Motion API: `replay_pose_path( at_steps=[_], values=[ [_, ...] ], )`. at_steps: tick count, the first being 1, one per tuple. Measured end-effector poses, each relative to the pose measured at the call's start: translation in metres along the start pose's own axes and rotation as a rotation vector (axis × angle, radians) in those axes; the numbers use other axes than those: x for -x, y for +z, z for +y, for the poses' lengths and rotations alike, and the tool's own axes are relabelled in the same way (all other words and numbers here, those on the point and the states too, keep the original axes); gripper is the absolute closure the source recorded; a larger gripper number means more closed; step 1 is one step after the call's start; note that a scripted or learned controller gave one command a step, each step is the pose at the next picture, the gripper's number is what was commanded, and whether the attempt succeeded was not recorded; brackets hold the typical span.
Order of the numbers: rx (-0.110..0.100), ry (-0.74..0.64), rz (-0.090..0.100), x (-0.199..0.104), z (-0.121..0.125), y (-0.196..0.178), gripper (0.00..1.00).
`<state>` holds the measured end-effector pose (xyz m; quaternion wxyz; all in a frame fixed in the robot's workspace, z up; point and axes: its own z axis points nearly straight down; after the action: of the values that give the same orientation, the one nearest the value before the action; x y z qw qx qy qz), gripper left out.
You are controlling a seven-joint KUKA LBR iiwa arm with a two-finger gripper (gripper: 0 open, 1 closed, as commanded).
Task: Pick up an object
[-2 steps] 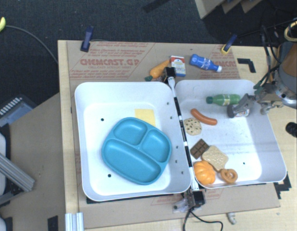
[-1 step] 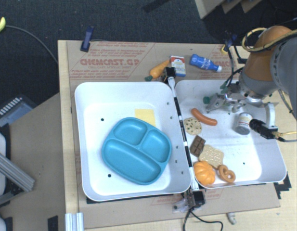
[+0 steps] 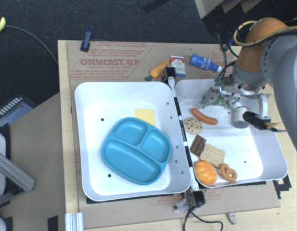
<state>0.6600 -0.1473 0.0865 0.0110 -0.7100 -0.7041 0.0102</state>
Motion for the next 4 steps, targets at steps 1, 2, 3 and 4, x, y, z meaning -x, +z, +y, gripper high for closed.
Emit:
replay_pose_path(
  at_steps=[1, 2, 3, 4],
  values=[
    [0.005, -0.006, 0.005, 0.042, 0.002, 0.004, 0.0],
    [0.029, -0.007, -0.002, 0.059, -0.039, 0.003, 0.0],
    [-0.003, -0.006, 0.0, 0.012, -0.001, 0.006, 0.0],
    [-0.008, -0.006, 0.0, -0.033, -0.002, 0.008, 0.0]
  ],
)
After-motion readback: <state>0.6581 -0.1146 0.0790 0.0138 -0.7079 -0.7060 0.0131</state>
